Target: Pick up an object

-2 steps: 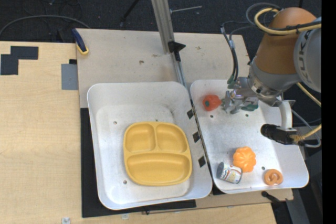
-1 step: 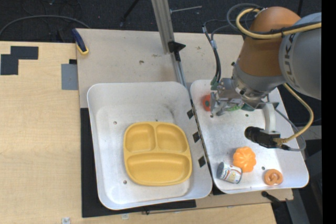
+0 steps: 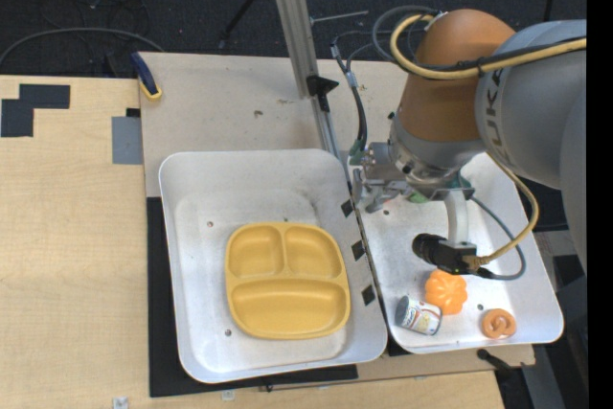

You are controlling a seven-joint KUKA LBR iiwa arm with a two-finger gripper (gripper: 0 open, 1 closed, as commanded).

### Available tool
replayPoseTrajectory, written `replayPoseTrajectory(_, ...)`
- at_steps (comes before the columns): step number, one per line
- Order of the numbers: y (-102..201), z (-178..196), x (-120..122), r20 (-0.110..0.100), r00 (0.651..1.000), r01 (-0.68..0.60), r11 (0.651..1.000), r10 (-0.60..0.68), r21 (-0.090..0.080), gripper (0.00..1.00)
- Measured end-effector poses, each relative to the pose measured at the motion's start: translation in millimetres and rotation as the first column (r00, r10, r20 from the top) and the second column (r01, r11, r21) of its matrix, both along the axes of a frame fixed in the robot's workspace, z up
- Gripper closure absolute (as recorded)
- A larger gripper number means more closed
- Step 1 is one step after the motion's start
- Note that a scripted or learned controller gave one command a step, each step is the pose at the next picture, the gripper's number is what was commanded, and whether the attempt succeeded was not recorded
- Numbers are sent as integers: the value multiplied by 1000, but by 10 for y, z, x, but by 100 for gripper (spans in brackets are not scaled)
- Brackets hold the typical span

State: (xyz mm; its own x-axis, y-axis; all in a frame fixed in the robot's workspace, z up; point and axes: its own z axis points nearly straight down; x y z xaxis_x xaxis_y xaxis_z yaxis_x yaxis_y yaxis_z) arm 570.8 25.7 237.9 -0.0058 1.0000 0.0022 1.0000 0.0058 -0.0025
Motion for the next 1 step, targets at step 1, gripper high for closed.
replayPoseTrajectory(1,432,-68,-54,-2,1000,1,1000,-1,-1,100)
